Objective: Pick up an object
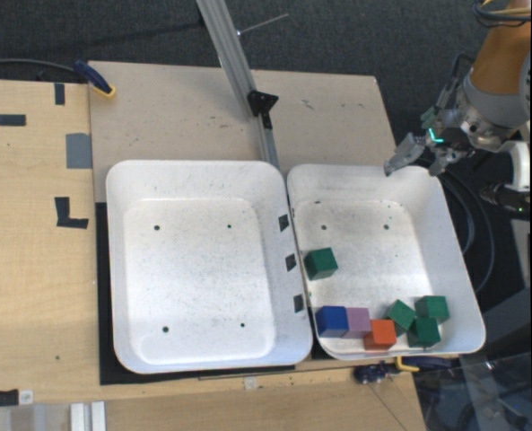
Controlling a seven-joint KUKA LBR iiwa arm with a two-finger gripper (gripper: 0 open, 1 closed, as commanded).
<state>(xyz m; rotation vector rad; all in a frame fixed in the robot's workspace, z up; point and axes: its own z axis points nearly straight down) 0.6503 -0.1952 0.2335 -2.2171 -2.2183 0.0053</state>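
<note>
Dark carpet-like flooring surrounds a pale wooden bench [32, 268] that carries two shallow white bins side by side. At the upper right of the frame the claw [415, 157] hangs over the far right corner of the right bin [445, 232], nothing between its fingers as far as I can see; whether those fingers are apart or together I cannot tell, since they are small and dark against the rim. Nothing is picked up yet, so by my reading the whole task remains: choose a block, come down, close, lift. Nearest the claw, though well apart from it, a lone green block [320, 262] sits near the bin's left wall, mid-frame. Further down, along the bin's lower edge, a cluster lies close together: a blue block [332, 320], a lilac block [358, 320], an orange block [381, 333] and three more green blocks [424, 320]. Left of all this lies the left bin [122, 241], and a metal pole [234, 52] slants across the top.
</note>
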